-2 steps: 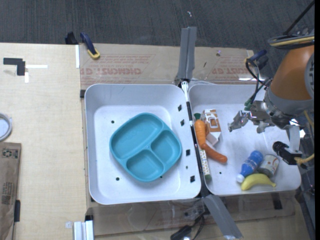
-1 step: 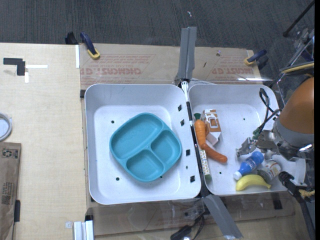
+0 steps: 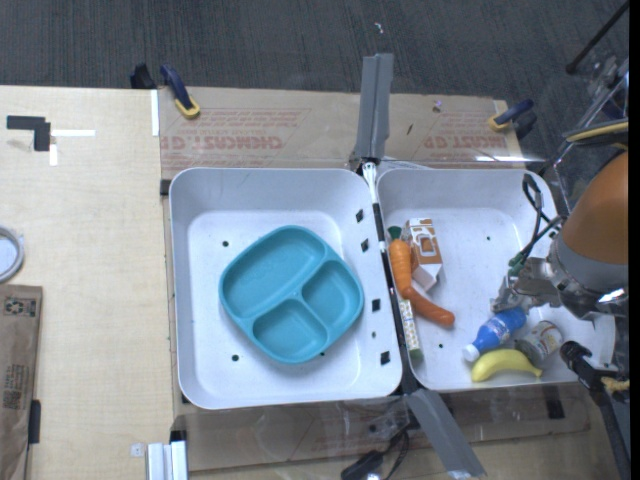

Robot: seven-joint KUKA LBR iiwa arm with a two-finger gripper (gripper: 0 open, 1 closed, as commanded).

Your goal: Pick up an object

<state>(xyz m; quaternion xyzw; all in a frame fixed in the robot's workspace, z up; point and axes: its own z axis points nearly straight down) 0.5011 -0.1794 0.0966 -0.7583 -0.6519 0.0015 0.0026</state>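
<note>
Over the right bin's 3 o'clock edge hangs the arm, its gripper [image 3: 515, 293] low above a blue bottle.

Whether the claw is released or clenched I cannot tell, as the wrist hides its tips. The blue bottle [image 3: 494, 332], white-capped, lies just at 7 o'clock of the gripper, and a yellow banana [image 3: 505, 366] lies touching it at its 6 o'clock, near the front wall. At 9 o'clock in the right bin [image 3: 470, 193] two orange carrots [image 3: 410, 280] lie end to end along the divider, with a small white and orange carton [image 3: 425, 248] just beside them at 1 o'clock. A teal divided plate [image 3: 290, 293] fills the middle of the left bin [image 3: 190, 268].
</note>
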